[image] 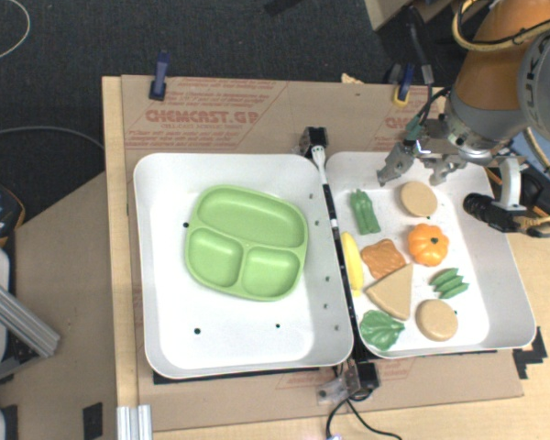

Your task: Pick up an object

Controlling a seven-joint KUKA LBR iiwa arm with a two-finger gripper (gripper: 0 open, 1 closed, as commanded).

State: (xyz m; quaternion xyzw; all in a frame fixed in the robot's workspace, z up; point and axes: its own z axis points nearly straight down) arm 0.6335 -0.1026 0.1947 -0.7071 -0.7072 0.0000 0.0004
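Note:
My gripper hangs over the back of the right bin, open, with nothing between its fingers. Just in front of it lies a tan oval cookie. Also in this bin are a dark green pickle, a yellow banana along the left wall, an orange-brown toast slice, a small orange pumpkin, a green pea pod, a tan wedge, a round tan biscuit and a green leaf.
The left bin holds a light green divided plate. A black clamp sits at the back where the two bins meet. The arm's orange band rises at the upper right, with black cabling by the right rim.

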